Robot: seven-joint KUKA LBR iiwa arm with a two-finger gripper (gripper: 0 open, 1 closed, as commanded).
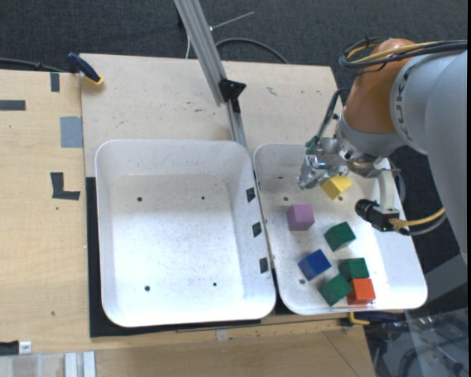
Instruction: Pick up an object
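The grey arm's two-finger gripper (323, 173) hangs over the far end of the right-hand shallow white bin (392, 277), with a small yellow block (337, 185) just at its tip; whether it grips the block, or how wide it stands, cannot be told. Below lie a pale purple cube (301, 217), a blue cube (314, 264), three green cubes (340, 236) and an orange cube (363, 290) near the bin's near right corner. No writing is legible.

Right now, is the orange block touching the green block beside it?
Touching. The camera view shows the orange block pressed against the green block on its left, no white bin floor between them.
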